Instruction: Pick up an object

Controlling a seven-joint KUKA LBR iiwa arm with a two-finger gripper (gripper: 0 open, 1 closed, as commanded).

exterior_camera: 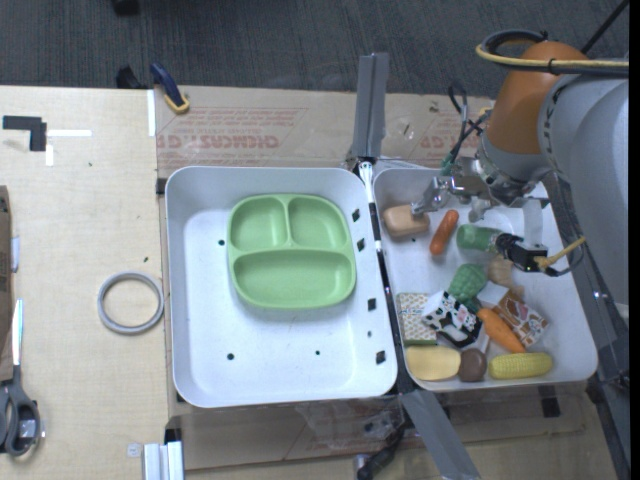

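Note:
The right bin [570, 298] holds several toy foods. A tan bread piece [405, 220] and an orange sausage [443, 232] lie near its far left. A green piece [478, 237] and a green bumpy piece [466, 281] sit mid-bin. A cow-patterned toy [452, 316], a carrot [498, 330], a corn cob [518, 365] and a yellow piece [433, 363] lie at the front. My gripper [447, 190] hangs low over the bin's far end, just above and between the bread and the sausage. I see nothing held in it.
The left bin [200, 348] holds a green divided plate [292, 250]. A grey post [371, 108] rises between the bins at the back. On the bench at left lie a tape ring [131, 301], scissors [18, 413] and a blue clamp [170, 86].

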